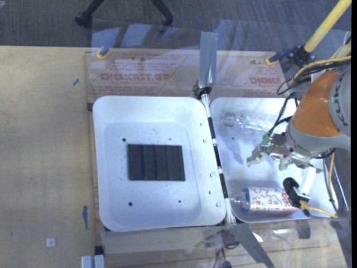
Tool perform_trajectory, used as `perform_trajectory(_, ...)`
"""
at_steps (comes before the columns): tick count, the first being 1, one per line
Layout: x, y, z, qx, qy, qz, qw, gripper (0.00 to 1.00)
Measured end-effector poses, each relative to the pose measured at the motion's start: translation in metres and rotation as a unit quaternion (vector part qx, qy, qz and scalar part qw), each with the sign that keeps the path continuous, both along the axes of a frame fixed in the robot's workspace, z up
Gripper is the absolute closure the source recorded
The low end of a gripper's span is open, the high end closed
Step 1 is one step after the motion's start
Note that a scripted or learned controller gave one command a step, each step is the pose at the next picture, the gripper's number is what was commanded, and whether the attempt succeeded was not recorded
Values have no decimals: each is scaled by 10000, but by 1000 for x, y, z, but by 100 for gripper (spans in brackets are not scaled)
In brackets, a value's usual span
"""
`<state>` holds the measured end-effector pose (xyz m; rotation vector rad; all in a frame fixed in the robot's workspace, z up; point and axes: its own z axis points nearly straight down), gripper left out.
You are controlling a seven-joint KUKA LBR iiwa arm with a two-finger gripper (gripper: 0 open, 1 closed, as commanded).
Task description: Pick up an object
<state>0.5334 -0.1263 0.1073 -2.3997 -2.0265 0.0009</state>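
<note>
Hovering over the right bin (pixel 245 106) at the moment, with my claw (pixel 257 155) stuck out toward the middle of it. Honest answer on the claw itself: it's a small pale blob from this angle and I can't tell how it's set, so I won't guess. Nothing looks to be in it, as far as I can make out.

As for why I'm parked here, I reckon it's simple: this bin is where the pickable stuff is. There's a clear plastic bottle (pixel 244 121) lying on its side near the far wall, above and a bit left of my claw. It's see-through, so it half vanishes against the white floor. Then there's a can with a red and white squiggle pattern (pixel 269 200), also on its side, down by the near wall. My claw sits between the two, apart from both, so either could be the target. The bottle looks a touch closer to me.

The left bin (pixel 106 116) only has a flat dark ribbed pad (pixel 156 162) lying in the middle of its floor. It's low and wide, and I'd guess it's awkward to pinch.

Both round things will probably roll if I nudge them sideways, so I'd say coming straight down across the narrow width is the way to go.
</note>
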Motion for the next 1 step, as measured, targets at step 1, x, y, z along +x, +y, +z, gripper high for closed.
perform_trajectory(1,-20,-58,22,-9,-13,264,9997,0)
